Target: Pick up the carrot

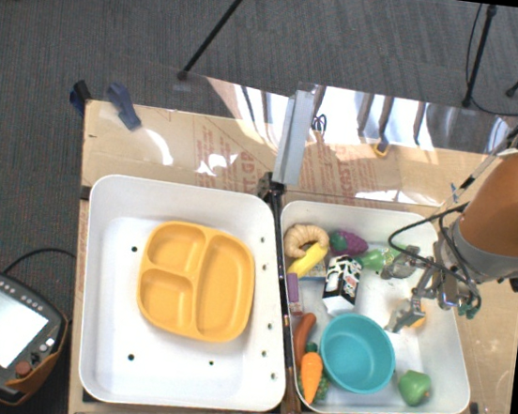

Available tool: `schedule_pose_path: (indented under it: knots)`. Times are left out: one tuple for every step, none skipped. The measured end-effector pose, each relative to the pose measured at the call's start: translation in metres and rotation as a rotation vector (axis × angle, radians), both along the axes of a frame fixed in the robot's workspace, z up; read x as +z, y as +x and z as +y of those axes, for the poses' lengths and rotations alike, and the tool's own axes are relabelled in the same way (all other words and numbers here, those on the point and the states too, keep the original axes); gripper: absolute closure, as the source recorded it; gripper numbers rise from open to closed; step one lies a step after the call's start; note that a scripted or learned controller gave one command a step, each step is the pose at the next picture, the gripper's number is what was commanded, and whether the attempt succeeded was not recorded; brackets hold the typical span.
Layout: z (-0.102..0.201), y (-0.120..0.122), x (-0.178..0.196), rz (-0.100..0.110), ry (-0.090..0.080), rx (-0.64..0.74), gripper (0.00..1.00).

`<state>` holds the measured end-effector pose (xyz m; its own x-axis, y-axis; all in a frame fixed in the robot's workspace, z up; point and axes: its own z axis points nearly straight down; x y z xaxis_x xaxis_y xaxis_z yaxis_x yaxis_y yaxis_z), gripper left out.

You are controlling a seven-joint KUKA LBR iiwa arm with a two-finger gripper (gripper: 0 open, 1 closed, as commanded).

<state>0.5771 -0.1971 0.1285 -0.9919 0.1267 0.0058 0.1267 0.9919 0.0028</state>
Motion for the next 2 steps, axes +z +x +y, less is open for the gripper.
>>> schedule_pose_path:
  knots:
    - [0.085,0.003,0.019,-0.005,-0.001,-0.122,0.00]
    - [0.057,0.031,-0.018,-0.005,-0.003,-0.256,0.00]
